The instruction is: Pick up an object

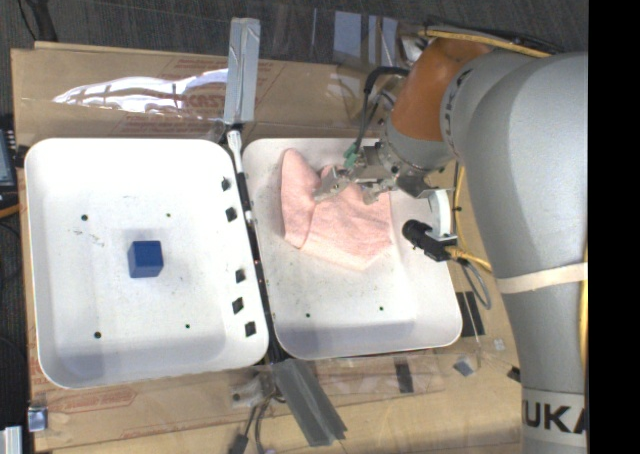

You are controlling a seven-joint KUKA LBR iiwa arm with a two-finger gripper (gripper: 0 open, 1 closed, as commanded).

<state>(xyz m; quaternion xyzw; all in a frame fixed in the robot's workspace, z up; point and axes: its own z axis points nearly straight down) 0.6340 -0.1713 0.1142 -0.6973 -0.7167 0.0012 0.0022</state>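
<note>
Two shallow white plastic bins sit side by side on a brown cardboard-covered bench. A crumpled pale pink cloth lies in the right-hand white bin, spread over that bin's upper middle, from about 10 o'clock across to 2 o'clock of its centre. The grey KUKA arm with its orange band comes in from 3 o'clock and bends down over the bin's 1 o'clock corner. Its metal two-finger gripper sits right at the cloth's top edge, touching or just above the fabric; whether its fingers are apart or closed cannot be told, nor whether any cloth lies between them. In the left-hand white bin, a small blue cube rests flat, slightly toward 7 o'clock of that bin's centre, well apart from the cloth.
</note>
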